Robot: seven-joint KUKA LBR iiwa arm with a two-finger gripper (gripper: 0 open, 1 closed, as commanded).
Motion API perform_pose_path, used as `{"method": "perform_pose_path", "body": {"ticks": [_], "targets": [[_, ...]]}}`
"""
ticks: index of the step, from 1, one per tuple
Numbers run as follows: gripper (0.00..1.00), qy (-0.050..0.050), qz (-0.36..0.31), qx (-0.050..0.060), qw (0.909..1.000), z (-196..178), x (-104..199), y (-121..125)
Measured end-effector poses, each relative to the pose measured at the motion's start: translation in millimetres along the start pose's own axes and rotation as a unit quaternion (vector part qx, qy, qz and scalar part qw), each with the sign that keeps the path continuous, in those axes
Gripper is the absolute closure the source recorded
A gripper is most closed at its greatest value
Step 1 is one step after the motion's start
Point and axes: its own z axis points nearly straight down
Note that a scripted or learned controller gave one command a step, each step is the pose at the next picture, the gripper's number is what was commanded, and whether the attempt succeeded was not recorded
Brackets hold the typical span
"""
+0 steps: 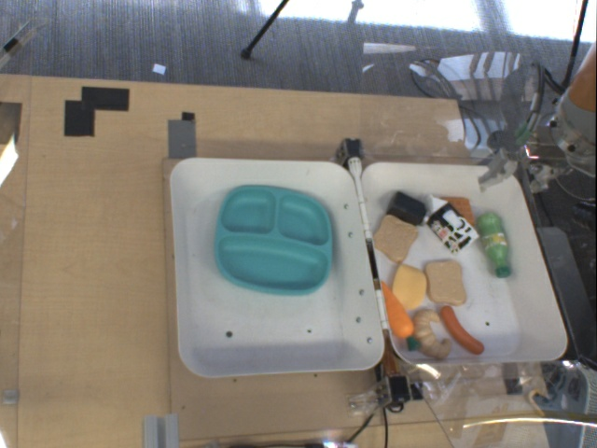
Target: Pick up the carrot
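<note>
Here we are above the bench, looking down on two white bins side by side. In the left bin (191, 343) lies a teal divided plate (273, 239), flat and roughly in the middle. All the action sits in the right bin (541, 297), and it is crowded. The carrot (398, 314) lies along that bin's left wall, low down near the front corner, just beside the divider between the bins. Right of it we see a yellow wedge (409, 286), and a slice of toast (446, 282) beyond that. Just below the carrot is a knobbly beige piece (431, 334), with a red sausage (461, 330) angled beside it. Further up the bin we have another slice of bread (395, 238), a small black block (407, 206) touching its top edge, a black-and-white carton (452, 228), and a green bottle (493, 243) lying near the right wall. And the gripper (499, 166)? It hangs over the bin's upper right corner, at the end of the arm reaching in from the right, well apart from the carrot. It shows as a pale, blurred shape, so we cannot tell whether it is wide or narrow, and we see nothing held in it.
</note>
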Motion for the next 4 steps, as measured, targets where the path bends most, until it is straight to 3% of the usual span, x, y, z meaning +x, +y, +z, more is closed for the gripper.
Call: {"method": "perform_pose_path", "body": {"ticks": [1,2,3,4], "targets": [[0.00,0.003,0.062,0.006,0.9981,94.4,52.4,-71.8],[0.00,0.002,0.193,0.002,0.9811,66.3,103.1,-96.2],[0.00,0.002,0.097,0.001,0.9953,40.6,165.9,-144.4],[0.00,-0.001,0.078,-0.003,0.9969,130.4,113.2,-143.2]]}}
